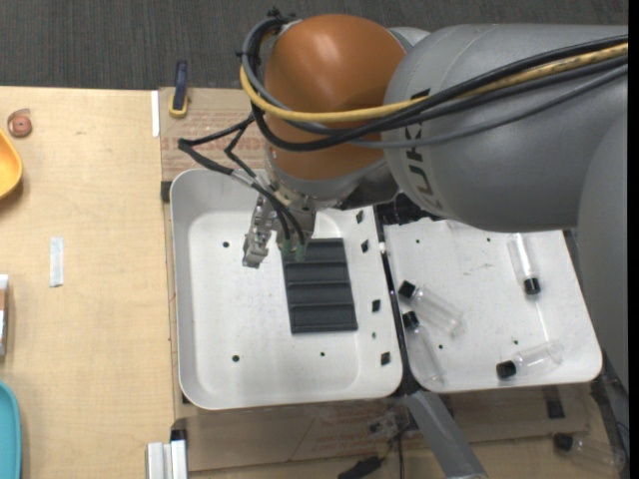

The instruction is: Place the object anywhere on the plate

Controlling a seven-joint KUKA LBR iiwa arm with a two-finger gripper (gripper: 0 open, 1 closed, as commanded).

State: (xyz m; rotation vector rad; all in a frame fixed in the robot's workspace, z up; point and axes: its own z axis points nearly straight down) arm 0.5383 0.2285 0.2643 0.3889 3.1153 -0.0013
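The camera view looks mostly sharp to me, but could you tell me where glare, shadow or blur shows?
In the camera view, soft glare sits on the orange band; the left bin is evenly lit, with faint shadow beside the dark ridged plate; the gripper looks slightly soft; the clear tubes in the right bin stay fairly crisp.

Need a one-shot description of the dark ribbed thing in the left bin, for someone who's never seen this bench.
Start at the left white bin. Just right of its centre, below the gripper, lies a dark ribbed plate. It is the flat black rectangle there; the right bin's items are clear tubes with black caps.
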